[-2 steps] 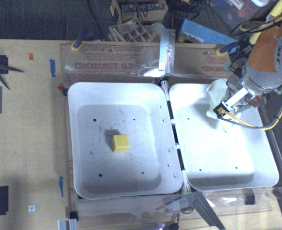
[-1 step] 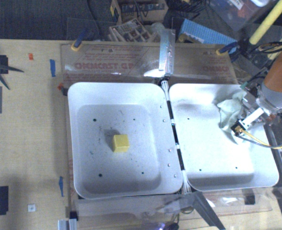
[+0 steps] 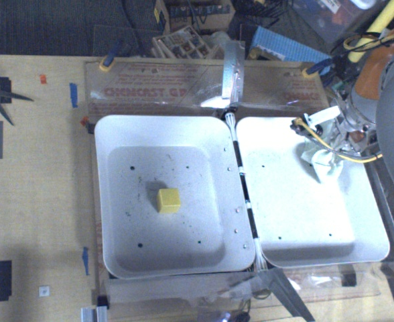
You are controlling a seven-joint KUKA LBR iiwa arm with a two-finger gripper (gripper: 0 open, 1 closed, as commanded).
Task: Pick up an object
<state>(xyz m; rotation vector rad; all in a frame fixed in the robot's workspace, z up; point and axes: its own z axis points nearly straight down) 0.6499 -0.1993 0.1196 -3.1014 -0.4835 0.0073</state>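
Observation:
A small yellow cube (image 3: 169, 200) lies near the middle of the left white bin (image 3: 116, 139), casting a short shadow to its upper left. My gripper (image 3: 322, 162) hangs over the upper right part of the right white bin (image 3: 284, 233), far from the cube and across the divider between the bins. Nothing shows under or in the gripper. Yellow cables loop around the wrist just above it, and the grey arm with its orange band comes in from the right edge.
A clear plastic panel (image 3: 163, 89) with red lettering stands behind both bins. Boxes, cables and a blue pad (image 3: 284, 45) crowd the far side. The wooden bench (image 3: 36, 200) extends to the left, with bits of blue tape (image 3: 73, 94).

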